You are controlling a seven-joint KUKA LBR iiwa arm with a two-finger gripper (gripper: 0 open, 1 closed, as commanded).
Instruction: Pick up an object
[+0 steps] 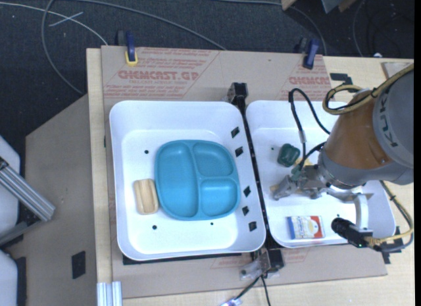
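In the right bin (375, 232) lie a small dark green object (287, 154) near the middle and a flat white box with blue and red print (305, 227) at the front edge. My gripper (283, 189) hangs low over this bin, between the two, just below and left of the green object. Nothing can be made out in its grip. The grey arm with its orange band (355, 143) covers the right part of the bin. In the left bin (131, 127) sit a blue divided plate (196, 178) and a tan block (145, 196) beside the plate's left edge.
A black divider with clips (247, 166) runs between the two bins. Black and yellow cables (309, 110) loop over the back of the right bin. Blue clamps (131, 47) hold the brown board at the back.
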